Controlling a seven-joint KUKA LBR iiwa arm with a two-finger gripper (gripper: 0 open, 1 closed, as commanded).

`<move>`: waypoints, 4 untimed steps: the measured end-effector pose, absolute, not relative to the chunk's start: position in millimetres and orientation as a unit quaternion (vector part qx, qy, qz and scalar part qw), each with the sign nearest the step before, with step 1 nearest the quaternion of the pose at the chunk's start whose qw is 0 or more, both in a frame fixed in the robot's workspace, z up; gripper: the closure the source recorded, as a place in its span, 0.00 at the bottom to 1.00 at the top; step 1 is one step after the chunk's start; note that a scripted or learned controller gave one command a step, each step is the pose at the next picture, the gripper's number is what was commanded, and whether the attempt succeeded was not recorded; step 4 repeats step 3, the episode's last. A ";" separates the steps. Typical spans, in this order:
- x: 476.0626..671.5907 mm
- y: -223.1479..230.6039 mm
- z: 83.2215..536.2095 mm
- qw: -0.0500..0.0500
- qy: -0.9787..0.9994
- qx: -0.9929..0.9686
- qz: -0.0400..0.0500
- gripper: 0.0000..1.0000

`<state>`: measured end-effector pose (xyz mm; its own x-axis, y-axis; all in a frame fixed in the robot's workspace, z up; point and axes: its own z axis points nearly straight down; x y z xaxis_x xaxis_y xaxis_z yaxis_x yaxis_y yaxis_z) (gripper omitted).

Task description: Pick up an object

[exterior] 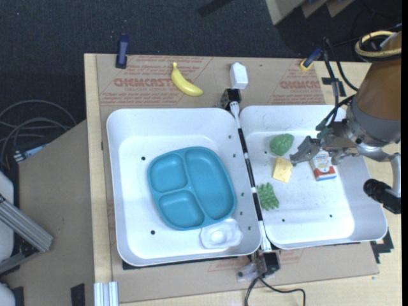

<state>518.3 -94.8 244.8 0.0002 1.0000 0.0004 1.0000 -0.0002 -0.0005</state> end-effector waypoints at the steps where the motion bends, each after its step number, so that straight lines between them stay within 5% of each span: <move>1: 567.3 -124.1 84.4 0.000 -0.707 -0.707 0.000 0.00; 2: 568.0 -123.9 94.7 -0.001 -0.707 -0.708 -0.001 1.00; 3: 582.7 -26.0 231.5 -0.001 -0.708 -0.706 -0.002 1.00; 4: 582.7 -26.0 231.5 -0.001 -0.708 -0.706 -0.002 1.00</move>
